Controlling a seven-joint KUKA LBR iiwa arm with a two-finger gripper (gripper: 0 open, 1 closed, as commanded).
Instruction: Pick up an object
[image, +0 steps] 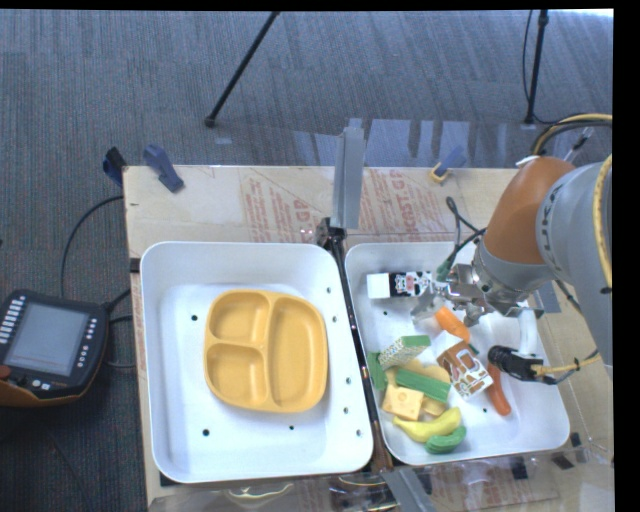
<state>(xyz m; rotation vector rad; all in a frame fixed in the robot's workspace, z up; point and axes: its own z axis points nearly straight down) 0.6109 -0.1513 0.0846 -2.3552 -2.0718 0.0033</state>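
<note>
Carrot (452, 323), small and orange, lies just under the pincer (447, 297); its grip state unclear

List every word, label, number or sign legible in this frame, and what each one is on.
Red lettering on the bench board behind the bins: printed upside down from this view, too blurred to read.
Print on the black-and-white carton: too small to read.
Print on the orange-and-white carton: too small to read.
Screen of the handheld pendant: no readable text.
</note>
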